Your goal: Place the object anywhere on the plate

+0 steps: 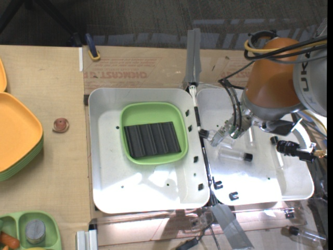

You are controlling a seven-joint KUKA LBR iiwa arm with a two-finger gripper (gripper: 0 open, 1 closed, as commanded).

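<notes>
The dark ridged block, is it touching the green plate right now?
Touching. The camera view shows the dark ridged block lying flat inside the green plate, in the left bin, with the plate's rim showing all around it.

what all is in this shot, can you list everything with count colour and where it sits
bins: two, white, side by side mid-bench
plate: one, green, in the left bin
ridged slab: one, dark grey, on the plate
clear object: one, transparent with a black end, right bin floor
orange plates: a stack, far left
small disc: one, reddish, on the bench left of the bins
compartment tray: one, green, bottom left corner
arm: one, grey with orange band, over the right bin
gripper: one, low in the right bin
</notes>
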